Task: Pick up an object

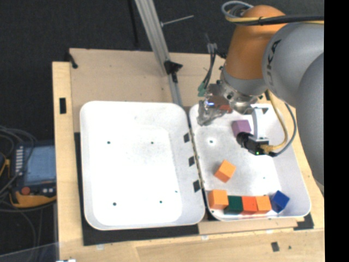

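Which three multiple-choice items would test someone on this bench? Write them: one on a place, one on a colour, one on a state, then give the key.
1. Where do the blocks lie?
A. In the left bin
B. In the right bin
C. On the bare bench

2. What colour is the block at the right end of the row along the near wall?
A. Blue
B. Yellow
C. White

3. How does the lone orange block stand to that row?
A. Stacked on it
B. Apart from it, nearer the middle
C. Wedged between two of its blocks

Key: 1 B, every block is in the bin under the arm. 2 A, the blue block ends the row. 3 B, white floor shows between them.
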